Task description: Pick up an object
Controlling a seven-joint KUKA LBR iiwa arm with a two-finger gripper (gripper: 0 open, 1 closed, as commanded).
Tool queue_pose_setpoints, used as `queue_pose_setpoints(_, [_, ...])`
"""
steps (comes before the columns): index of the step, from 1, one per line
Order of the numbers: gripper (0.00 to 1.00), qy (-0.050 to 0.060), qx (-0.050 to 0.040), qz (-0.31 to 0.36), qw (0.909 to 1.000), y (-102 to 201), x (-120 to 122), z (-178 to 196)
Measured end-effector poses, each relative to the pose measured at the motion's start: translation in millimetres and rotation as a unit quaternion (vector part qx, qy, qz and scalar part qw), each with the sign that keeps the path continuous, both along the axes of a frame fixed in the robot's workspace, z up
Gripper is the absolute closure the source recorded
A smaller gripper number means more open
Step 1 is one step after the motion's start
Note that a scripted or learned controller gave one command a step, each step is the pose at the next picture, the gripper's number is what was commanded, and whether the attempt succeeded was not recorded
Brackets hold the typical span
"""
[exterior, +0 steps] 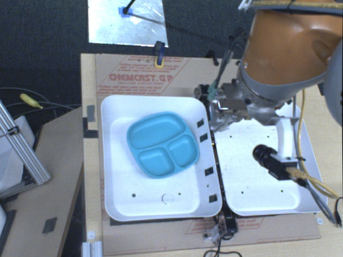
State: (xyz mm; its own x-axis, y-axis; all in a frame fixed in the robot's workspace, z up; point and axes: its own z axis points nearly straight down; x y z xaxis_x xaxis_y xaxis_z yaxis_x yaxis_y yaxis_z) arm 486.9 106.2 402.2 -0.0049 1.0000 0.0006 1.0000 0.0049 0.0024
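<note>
A light blue plate (161, 143) with three compartments lies flat in the middle of the left white bin (115, 197). My gripper (221, 115) hangs at the far left corner of the right white bin (262, 205), just right of the wall between the two bins and close to the plate's far right rim. It is apart from the plate, and I see nothing held in it. The big orange band of the arm (289, 36) covers the far part of the right bin.
Both bins rest on a brown cardboard sheet (144, 76) on the bench. A shiny metal sheet (126, 15) lies behind it, with a small yellow and blue clamp (159, 55) at its edge. An aluminium frame (19, 149) stands at the left.
</note>
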Motion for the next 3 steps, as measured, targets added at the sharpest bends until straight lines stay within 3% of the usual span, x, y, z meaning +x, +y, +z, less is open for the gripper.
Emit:
queue_pose_setpoints(1, [1.0,0.0,-0.0003,-0.004,1.0,-57.3,0.1,-14.9])
queue_pose_setpoints(2, [1.0,0.0,0.0006,0.001,1.0,30.9,-0.3,-16.6])
queue_pose_setpoints(3, [1.0,0.0,0.0003,0.0,1.0,60.4,22.4,-18.0])
